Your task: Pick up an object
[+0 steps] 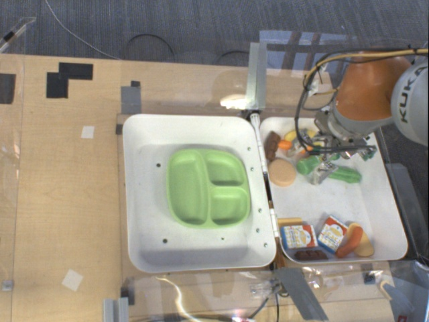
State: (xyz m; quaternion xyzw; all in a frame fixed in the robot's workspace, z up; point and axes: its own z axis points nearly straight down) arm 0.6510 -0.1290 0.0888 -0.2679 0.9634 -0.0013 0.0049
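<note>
Nearest the camera, at the right white bin's (392,210) six o'clock edge, lie two small blue-and-white printed packets (298,235), a dark brown bar (311,253) and an orange sausage-shaped toy (350,240). Toward twelve o'clock sit a tan round disc (282,173), a brown oblong piece (272,143) and a green elongated vegetable toy (342,175). The gripper (326,170) hangs low over that green toy; I cannot tell its state, so nothing counts as lifted yet. One green three-compartment plastic tray (206,186) fills the left white bin (144,247). Grasp and lift appear outstanding.
</note>
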